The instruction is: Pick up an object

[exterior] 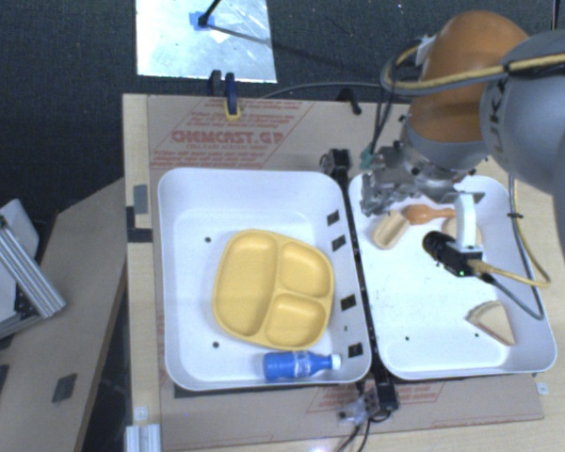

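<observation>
Camera view: hand (384, 199) above tan rounded block (390, 230), right bin (523, 351).

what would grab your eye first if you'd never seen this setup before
The yellow divided plate stands out first, lying in the middle of the left bin, with a blue bottle on its side just below it near the front wall. Next comes the grey arm with its orange band, reaching down over the back of the right bin.
</observation>
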`<state>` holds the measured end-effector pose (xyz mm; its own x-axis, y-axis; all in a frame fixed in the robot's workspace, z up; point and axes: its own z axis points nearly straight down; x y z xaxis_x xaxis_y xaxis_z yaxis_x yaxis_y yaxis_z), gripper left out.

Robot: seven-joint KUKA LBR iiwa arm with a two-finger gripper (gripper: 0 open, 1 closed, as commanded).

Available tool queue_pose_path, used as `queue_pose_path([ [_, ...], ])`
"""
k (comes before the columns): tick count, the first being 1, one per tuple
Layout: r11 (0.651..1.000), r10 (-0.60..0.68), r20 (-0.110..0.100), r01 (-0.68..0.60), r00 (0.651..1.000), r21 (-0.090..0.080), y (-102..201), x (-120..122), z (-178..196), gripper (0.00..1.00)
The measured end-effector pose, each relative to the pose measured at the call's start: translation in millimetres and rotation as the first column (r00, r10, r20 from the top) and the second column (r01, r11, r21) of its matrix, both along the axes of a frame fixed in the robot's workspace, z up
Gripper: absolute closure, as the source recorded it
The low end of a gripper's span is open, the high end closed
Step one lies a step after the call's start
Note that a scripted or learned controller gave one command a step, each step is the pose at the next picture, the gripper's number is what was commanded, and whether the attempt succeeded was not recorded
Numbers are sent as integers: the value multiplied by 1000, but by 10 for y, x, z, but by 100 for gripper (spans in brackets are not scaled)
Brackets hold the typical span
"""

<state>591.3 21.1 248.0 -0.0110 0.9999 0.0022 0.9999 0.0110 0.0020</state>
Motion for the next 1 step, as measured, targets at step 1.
queue_pose_path([
  [1,1000,-3,-1,3,1000,-1,455,-42,-108,100],
])
